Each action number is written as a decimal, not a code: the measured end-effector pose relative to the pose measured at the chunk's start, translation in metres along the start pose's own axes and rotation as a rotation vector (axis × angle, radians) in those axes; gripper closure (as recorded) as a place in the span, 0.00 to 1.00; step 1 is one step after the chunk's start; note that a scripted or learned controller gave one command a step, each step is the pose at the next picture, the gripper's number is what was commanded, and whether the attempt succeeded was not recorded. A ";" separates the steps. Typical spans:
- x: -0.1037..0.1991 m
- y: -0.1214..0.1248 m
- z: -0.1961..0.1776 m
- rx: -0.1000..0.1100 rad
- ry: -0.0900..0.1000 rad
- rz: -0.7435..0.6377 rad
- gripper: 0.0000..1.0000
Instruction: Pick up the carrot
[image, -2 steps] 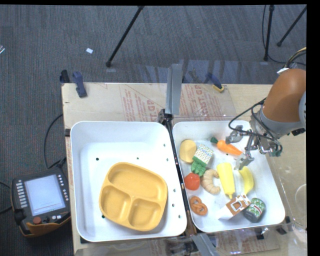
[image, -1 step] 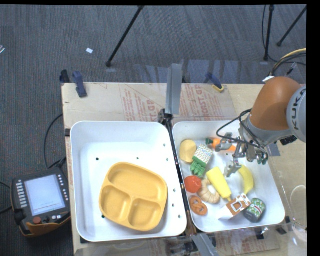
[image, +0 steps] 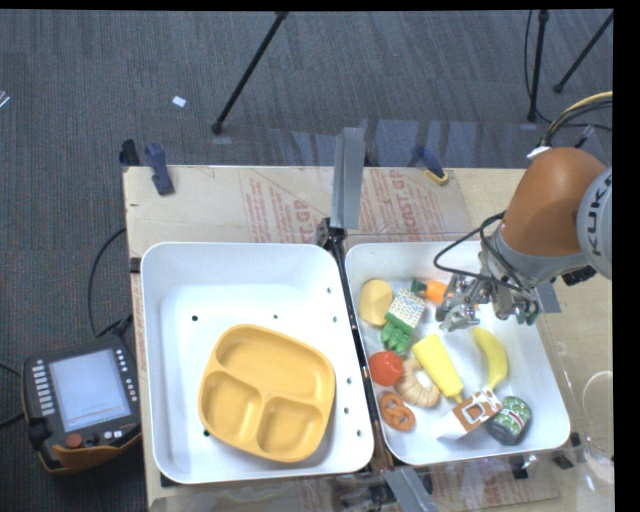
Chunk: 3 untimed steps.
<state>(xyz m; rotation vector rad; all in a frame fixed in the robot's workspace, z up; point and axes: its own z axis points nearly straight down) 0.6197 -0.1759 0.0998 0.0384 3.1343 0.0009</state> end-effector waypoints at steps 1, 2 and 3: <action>0.000 0.001 0.001 0.000 0.001 -0.002 0.00; -0.025 -0.022 -0.009 0.001 0.002 0.305 0.00; -0.018 -0.036 0.011 0.002 0.004 0.581 0.00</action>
